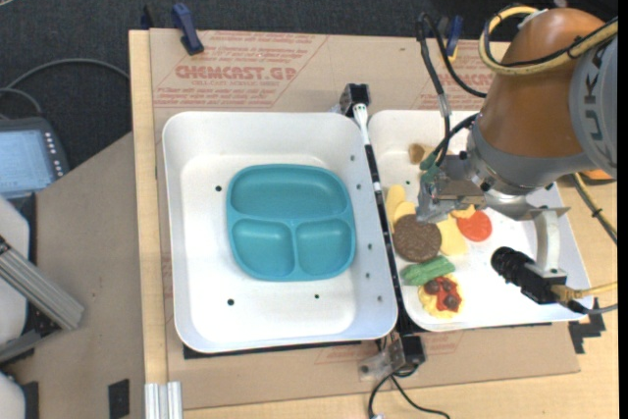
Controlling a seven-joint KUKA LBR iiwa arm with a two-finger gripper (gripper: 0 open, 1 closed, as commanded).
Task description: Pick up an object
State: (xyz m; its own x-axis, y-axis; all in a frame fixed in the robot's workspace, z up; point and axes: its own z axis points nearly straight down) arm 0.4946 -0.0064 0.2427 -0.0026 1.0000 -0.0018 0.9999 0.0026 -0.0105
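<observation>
One brown round toy (417,239) lies in the right bin (486,305), just below the tool (432,203). It looks not picked up yet, so the grab and the lift are left. I cannot tell if the tool is spread or pressed together. Close by lie a yellow piece (397,203), a red piece (476,227) and a green piece (424,271).

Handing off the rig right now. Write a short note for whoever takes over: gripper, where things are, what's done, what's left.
Gripper: over the right bin, at the upper edge of the brown patty; no grasp visible.
Things: patty, yellow piece, red slice and green piece lie in the right bin; the teal plate is in the left bin.
Done: arm is at the pile.
Left: grasp and lift one object.
</observation>
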